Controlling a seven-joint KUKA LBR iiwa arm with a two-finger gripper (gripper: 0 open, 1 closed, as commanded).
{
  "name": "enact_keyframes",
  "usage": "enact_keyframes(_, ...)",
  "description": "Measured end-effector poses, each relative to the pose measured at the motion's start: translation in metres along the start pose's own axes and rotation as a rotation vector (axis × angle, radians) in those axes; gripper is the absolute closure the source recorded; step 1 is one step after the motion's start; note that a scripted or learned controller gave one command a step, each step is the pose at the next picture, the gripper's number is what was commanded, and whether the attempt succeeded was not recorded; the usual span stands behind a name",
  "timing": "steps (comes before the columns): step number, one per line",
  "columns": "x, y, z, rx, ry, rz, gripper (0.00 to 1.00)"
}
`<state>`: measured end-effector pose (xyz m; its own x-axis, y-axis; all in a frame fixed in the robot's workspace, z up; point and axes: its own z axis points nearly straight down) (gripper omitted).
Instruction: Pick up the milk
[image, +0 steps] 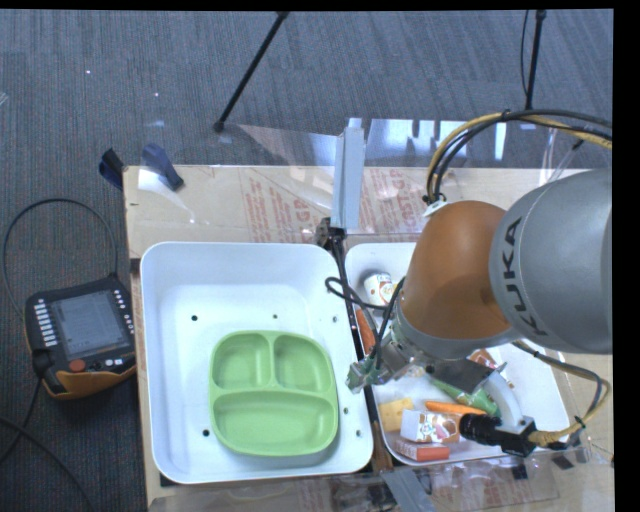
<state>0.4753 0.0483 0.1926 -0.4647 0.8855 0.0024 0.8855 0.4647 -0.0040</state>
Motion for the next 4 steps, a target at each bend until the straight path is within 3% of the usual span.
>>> enact_keyframes(1,0.016,0.009,0.006,-0.001,-0.001,-0.735,1.0)
enact_keyframes(2,0.053,0.028,-0.014,-0.002,-0.002,-0.838,1.0)
enact_keyframes(3,0.052,0.029,-0.022,0.0,0.001,-0.832,1.0)
enact_keyframes(4,0.067,0.036,-0.049,-0.003,-0.003,-1.313,1.0)
